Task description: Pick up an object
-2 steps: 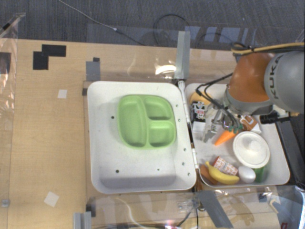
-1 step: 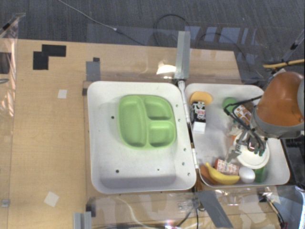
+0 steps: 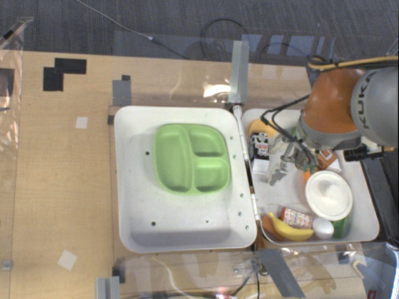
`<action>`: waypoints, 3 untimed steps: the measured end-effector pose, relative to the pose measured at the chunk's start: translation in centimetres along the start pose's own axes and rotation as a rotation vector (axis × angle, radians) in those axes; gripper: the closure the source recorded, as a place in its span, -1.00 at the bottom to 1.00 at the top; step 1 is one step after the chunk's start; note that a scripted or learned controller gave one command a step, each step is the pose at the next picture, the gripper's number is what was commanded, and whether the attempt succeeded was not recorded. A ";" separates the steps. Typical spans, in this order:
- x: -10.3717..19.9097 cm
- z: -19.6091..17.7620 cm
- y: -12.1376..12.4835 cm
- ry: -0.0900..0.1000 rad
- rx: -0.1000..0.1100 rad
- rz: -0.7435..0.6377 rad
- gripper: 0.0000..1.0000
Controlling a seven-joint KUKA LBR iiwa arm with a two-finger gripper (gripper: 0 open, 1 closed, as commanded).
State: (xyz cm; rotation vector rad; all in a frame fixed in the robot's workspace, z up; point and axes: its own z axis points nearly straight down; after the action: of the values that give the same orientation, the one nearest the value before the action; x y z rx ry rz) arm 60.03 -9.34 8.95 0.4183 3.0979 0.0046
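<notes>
A green divided plate (image 3: 191, 159) lies in a white bin (image 3: 134, 223); the banana (image 3: 290, 230) is yellow.

A light wooden bench top (image 3: 56, 185) with black tape squares (image 3: 62, 72) sits on dark grey carpet floor (image 3: 156, 8).

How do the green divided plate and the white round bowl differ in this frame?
The green divided plate is squarish with three compartments; the white round bowl is circular. The plate lies alone in the left bin; the bowl sits in the right bin among a banana and other items. Both lie flat.
</notes>
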 end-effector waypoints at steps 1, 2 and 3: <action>5.5 -0.2 -7.7 0.001 0.005 0.071 -1.00; 1.9 -0.1 -3.9 0.002 0.004 -0.093 -1.00; -8.1 0.3 -6.2 0.010 0.004 -0.177 -1.00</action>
State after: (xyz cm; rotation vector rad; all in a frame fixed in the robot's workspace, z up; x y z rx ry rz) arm 66.22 -17.48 8.71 0.1426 3.1328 -0.0022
